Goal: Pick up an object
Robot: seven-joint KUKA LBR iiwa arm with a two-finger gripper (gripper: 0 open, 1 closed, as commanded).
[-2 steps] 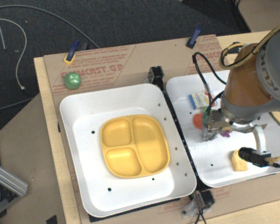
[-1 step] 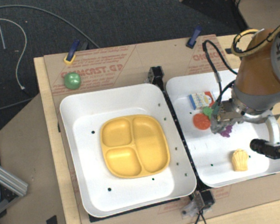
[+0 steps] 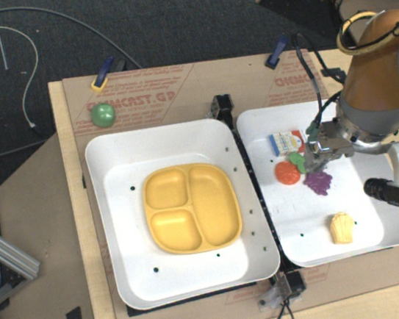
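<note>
Gripper (image 3: 316,154), grip state unclear, hangs over one tomato (image 3: 287,173), one grape bunch (image 3: 319,182).

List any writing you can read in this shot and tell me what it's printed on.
"CAST" with more letters either side too faint to read, in red, on the cardboard sheet behind the left bin.
A second red print on the same sheet behind the right bin: too blurred to read.
Print on the small packet in the right bin: too small to read.
</note>
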